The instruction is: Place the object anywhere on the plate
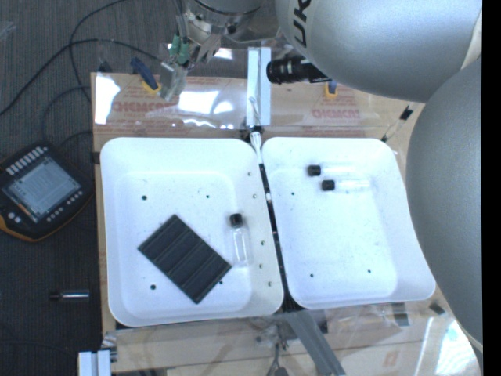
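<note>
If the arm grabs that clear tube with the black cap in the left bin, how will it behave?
The clear tube lies on its side beside the dark ribbed plate, so a nudge would probably roll it. Its see-through body looks smooth, likely slippery in a pinch. It looks small and thin, so probably light.

One fixed camera looks down at a slant on the table [180, 104] from well above. Both white bins [125, 288] fit in view (the arm [376, 30] looms closest, at upper right).
</note>
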Robot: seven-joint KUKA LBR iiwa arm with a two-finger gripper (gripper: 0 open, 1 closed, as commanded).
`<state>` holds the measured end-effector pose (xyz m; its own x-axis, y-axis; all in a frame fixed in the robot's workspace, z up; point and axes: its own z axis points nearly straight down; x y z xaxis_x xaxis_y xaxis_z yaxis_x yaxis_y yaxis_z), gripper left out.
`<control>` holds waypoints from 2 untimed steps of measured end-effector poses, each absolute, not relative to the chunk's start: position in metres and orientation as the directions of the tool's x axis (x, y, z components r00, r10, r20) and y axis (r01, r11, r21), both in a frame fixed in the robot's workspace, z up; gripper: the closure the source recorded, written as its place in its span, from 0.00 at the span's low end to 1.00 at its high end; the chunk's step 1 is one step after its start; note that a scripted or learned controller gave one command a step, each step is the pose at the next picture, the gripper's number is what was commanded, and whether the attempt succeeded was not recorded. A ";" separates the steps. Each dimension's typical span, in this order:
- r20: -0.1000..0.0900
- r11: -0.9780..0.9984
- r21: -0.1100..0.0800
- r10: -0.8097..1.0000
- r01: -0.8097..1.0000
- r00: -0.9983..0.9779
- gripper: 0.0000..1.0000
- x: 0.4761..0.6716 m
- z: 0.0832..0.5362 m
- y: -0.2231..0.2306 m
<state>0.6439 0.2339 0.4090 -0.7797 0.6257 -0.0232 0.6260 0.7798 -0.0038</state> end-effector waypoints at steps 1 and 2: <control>-0.026 0.780 -0.004 0.626 0.626 -0.779 1.00 0.645 0.418 0.235; -0.029 0.779 -0.004 0.626 0.627 -0.779 1.00 0.646 0.426 0.235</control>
